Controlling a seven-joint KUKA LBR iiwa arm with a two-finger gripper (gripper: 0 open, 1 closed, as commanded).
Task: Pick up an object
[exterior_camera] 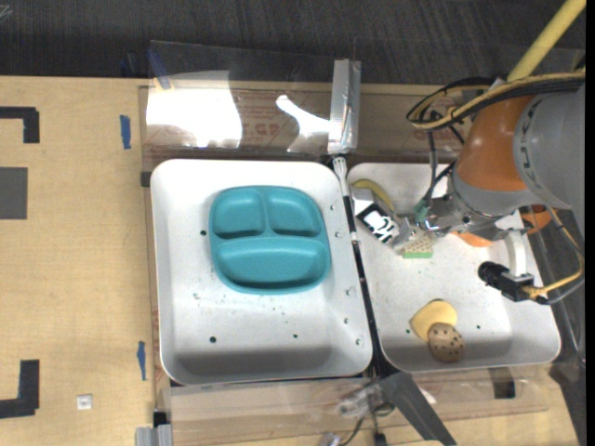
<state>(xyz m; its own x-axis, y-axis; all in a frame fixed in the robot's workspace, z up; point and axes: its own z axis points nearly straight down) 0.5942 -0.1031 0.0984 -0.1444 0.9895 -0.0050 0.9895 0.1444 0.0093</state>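
left of the gripper (420, 229), a teal divided plate (270, 238) fills the left bin (177, 333); i can't tell how its jaws stand. it hovers over a small sponge-like piece (418, 245) beside a black-and-white item (376, 221), so it may snag both. below it lies a yellow wooden thing (438, 327), right bin (539, 337)

Dark grey carpet floor (232, 7) at top; tan wood bench (74, 249) w/ black marks, blue tape.
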